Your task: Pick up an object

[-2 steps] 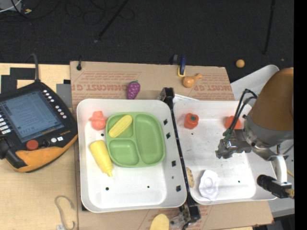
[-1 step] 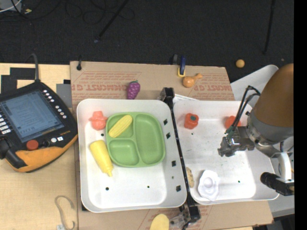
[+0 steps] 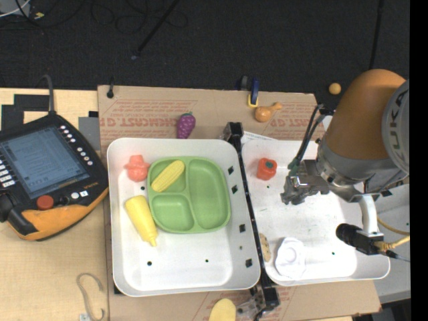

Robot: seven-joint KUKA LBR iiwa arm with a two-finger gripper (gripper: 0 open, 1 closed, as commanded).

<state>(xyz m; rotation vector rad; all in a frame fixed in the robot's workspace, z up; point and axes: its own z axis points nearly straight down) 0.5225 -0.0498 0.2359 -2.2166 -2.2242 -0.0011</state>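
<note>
Near the back left corner of the right bin (image 3: 374, 269) sits a small red toy (image 3: 266, 169), likely a pepper or tomato, the nearest thing to the gripper (image 3: 294, 191), which hovers just beside it toward the bin's middle. Whether the fingers are parted or closed, I cannot tell. The toy looks like light, hard, smooth plastic, liable to squirt out of a pinch; closing across its widest middle seems safest. A white cup (image 3: 290, 257) lies by the front edge.
</note>
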